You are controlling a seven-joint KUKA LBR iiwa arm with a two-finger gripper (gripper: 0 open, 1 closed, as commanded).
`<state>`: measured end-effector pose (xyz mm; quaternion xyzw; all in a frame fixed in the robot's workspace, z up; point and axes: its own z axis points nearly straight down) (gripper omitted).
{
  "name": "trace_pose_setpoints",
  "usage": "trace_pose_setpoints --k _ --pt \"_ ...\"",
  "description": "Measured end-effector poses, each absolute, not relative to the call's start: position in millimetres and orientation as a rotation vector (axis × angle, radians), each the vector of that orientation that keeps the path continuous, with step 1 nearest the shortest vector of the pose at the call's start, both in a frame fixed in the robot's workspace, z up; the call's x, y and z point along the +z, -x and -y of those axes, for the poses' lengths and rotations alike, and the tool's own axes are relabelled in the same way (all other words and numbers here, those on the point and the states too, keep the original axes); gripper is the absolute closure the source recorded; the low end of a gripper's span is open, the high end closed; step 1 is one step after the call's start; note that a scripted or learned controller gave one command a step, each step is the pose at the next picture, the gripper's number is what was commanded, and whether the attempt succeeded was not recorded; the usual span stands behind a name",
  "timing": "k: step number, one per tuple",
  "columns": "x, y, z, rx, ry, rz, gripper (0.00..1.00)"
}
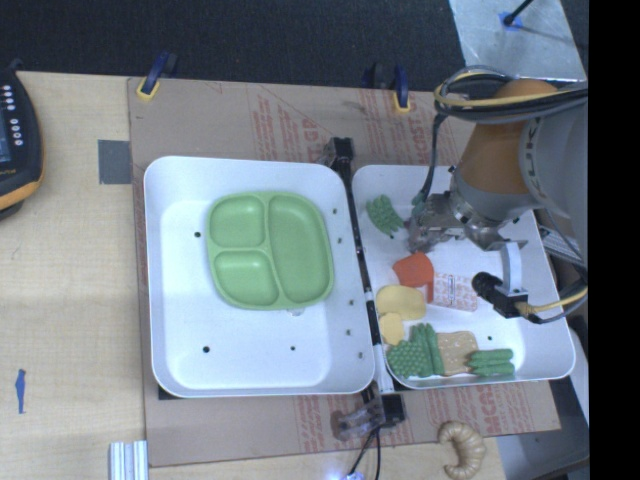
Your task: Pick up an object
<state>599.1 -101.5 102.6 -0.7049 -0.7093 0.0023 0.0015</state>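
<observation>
**Pincer low over right bin's toys**

Croissant (463,446) lies nearest, on the bench (70,298). Beyond it, the right bin (560,353) holds green beans (418,350), a yellow piece (400,300) and an orange-red piece (414,268). Just past that piece sits the pincer (438,230); I cannot tell how it stands. The left bin (180,338) holds a green divided plate (270,249).

Light falls evenly from above, bright on the two white bins (160,268) and the pale worktop (70,298); the left bin's floor shows a brighter patch toward its lower left, with soft shadow along its upper and right walls. The picture is slightly soft throughout; small toys blur at their edges; the dark floor at top holds little detail.
</observation>
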Motion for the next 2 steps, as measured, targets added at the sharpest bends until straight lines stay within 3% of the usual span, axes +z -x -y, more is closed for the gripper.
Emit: trace_pose_setpoints --k 1,2 --pt "102.2 -599.0 101.4 0.008 2.212 2.227 0.0" --pt "90.7 -555.7 95.8 0.009 2.213 2.22 0.0"
